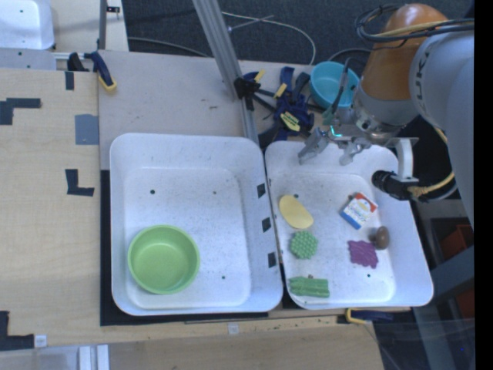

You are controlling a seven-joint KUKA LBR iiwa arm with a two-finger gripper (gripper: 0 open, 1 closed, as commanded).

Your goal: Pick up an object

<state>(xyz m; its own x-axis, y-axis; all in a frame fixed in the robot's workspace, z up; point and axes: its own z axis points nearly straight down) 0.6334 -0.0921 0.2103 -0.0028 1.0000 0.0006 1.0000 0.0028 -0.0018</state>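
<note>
The two-finger gripper (332, 151) hangs spread wide and empty over the right white bin (408, 284); the small blue-and-white carton (358, 210) looks light, stiff — pinch its flat sides.

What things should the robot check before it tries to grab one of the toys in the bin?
1. Gripper free to grab: ok, its fingers are spread and nothing is between them.
2. Gripper over the toys: not ok, it hangs at the far edge of the right bin, away from them.
3. Toys to choose from: ok, a yellow piece, a round green piece, a long green piece, a small box and a purple piece lie in that bin.
4. Space around a toy: ok for the yellow piece; the purple piece lies close beside a brown piece.
5. Green bowl: ok, it sits in the left bin, out of the way.
</note>
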